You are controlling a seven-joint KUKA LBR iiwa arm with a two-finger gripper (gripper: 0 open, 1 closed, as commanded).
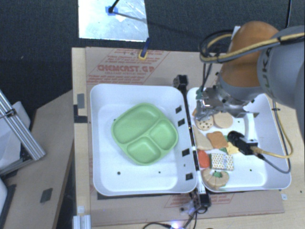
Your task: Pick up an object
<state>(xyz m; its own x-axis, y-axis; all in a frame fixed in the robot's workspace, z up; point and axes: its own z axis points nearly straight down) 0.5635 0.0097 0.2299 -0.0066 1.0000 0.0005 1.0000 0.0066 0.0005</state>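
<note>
My gripper (204,112) hangs low over the left part of the right bin (267,175), just above a chocolate-chip cookie (205,124). Whether anything sits between the fingers is hidden by the wrist. Beside the cookie lies a pale round cracker (223,121). Below them rest a brown toast slice (217,139), a yellow piece (232,149), an orange-red piece (203,159), a small patterned packet (222,161) and a round sandwich-like item (215,177) near the front edge.
The left bin (102,175) holds a green three-compartment plate (144,133). A black divider strip (187,128) runs between the bins. The right half of the right bin is bare white floor. The arm body looms over the bin's back right.
</note>
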